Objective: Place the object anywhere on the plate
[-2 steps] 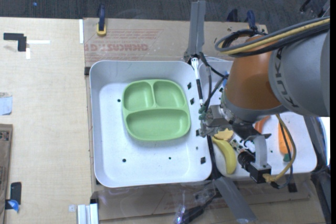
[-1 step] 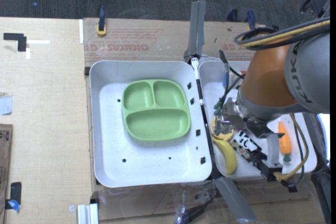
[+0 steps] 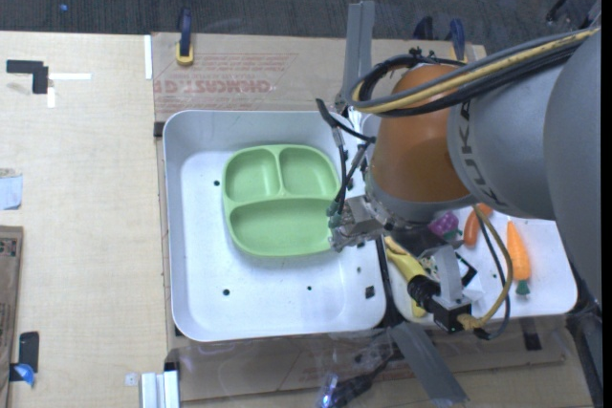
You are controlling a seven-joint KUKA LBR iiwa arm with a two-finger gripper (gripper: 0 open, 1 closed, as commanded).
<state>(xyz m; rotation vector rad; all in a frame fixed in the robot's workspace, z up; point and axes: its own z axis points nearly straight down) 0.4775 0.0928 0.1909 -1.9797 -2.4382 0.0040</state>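
Observation:
A light green plate (image 3: 279, 199) with three compartments lies in the left white bin (image 3: 191, 234), toward its back right. Nothing rests on the plate. The grey arm with its orange band (image 3: 421, 143) hangs over the divide between the two bins. My gripper (image 3: 346, 226) shows below the wrist at the plate's right edge, partly hidden by cables. In the right bin (image 3: 550, 287) lie an orange carrot (image 3: 517, 249), a second smaller orange piece (image 3: 470, 226), a purple item (image 3: 443, 225) and a yellow banana-like item (image 3: 405, 267). I see no object between the gripper's parts.
Black and yellow cables (image 3: 459, 296) loop from the wrist over the right bin's front. The arm's bulk covers most of the right bin. The cardboard-covered bench (image 3: 239, 76) and a wooden table (image 3: 76, 205) surround the bins; a clamp (image 3: 185, 48) sits at the back.

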